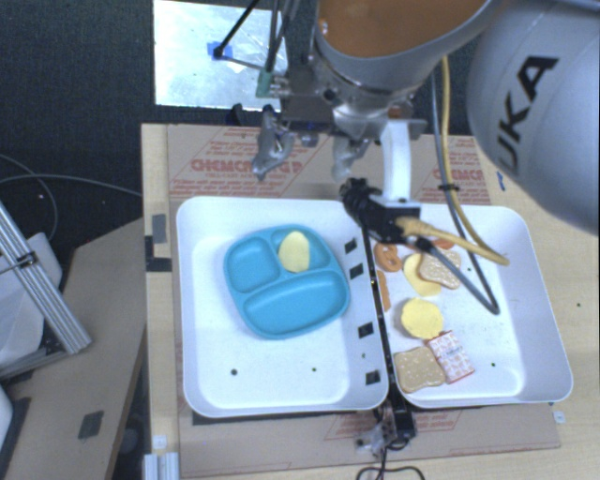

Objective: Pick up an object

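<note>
Toast slice low in right bin, blue tray leftward holding yellow piece, pincer above, spread open, empty.

blue divided plate, pale yellow piece, white bins, orange-banded grey arm

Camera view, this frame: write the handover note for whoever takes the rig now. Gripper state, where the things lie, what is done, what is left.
Gripper: raised above the far edge of the bins, fingers apart, nothing between them.
Left bin: blue divided plate with a yellow food piece in its upper right compartment.
Right bin: toy foods bunched along the left side, including a round yellow piece, a toast slice, a pink wafer and a cracker.
Done: no pick shown.
Left: descend on one item, close, lift.
</note>
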You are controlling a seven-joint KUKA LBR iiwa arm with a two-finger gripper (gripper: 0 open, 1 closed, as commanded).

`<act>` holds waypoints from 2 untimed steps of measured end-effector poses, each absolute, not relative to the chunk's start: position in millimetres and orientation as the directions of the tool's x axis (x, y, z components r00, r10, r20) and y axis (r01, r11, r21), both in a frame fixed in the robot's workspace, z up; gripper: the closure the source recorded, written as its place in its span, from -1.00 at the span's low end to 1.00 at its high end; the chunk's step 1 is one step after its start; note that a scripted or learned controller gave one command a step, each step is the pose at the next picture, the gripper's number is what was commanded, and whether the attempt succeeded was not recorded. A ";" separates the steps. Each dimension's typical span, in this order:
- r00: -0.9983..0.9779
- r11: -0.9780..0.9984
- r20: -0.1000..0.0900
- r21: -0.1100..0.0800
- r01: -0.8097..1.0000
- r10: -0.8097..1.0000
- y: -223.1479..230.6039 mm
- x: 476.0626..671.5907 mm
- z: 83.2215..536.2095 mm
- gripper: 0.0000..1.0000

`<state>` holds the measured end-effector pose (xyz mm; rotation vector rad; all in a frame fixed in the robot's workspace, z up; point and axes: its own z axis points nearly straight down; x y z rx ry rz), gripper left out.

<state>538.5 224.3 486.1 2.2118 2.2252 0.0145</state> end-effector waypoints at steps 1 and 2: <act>-0.006 0.006 -0.005 -0.015 1.000 1.000 231.2 485.9 344.5 -1.00; -0.005 0.005 0.010 0.018 1.000 1.000 233.9 486.7 544.0 -1.00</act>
